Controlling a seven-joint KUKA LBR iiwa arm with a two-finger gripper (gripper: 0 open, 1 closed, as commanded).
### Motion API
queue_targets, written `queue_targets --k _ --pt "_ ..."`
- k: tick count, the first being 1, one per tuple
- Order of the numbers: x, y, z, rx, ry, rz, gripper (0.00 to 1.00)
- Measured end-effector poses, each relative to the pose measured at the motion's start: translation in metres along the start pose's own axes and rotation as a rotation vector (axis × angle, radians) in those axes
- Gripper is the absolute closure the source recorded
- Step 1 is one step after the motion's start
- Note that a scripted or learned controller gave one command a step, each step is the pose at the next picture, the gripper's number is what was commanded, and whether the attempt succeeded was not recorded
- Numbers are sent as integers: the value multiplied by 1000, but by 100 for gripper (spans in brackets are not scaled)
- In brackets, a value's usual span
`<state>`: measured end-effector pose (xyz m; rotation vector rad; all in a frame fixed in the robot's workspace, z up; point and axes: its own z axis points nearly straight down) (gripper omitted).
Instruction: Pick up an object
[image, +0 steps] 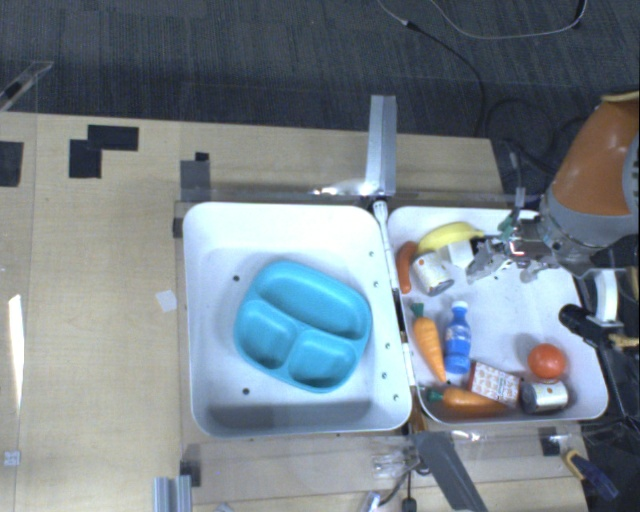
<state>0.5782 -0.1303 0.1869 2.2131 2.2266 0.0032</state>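
The right bin (520, 310) holds several objects. A yellow banana (450, 236) lies at its back, with a small tin (432, 273) in front of it and a red-orange piece (404, 266) by the left wall. My gripper (489, 259) hangs over the back of this bin, just right of the banana and the tin. Further forward lie a carrot (429, 348), a blue bottle (457, 342), a red-and-white box (494, 381), an orange ball-shaped fruit (547, 361), a metal can (545, 397) and a second carrot (470, 401).
The left bin (215, 260) holds a blue divided tray (300, 325). A grey metal post (382, 140) stands behind the wall between the two bins. The arm's orange band (595, 170) is above the right bin's far right corner. Cables run across the dark floor behind.
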Motion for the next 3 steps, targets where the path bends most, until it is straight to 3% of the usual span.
queue_targets --k 1,2,3 --pt "10 -53 97 -11 -2 -146 0" --pt "12 -50 85 -18 -2 -149 100" --pt "106 -28 1 -3 0 -126 100"
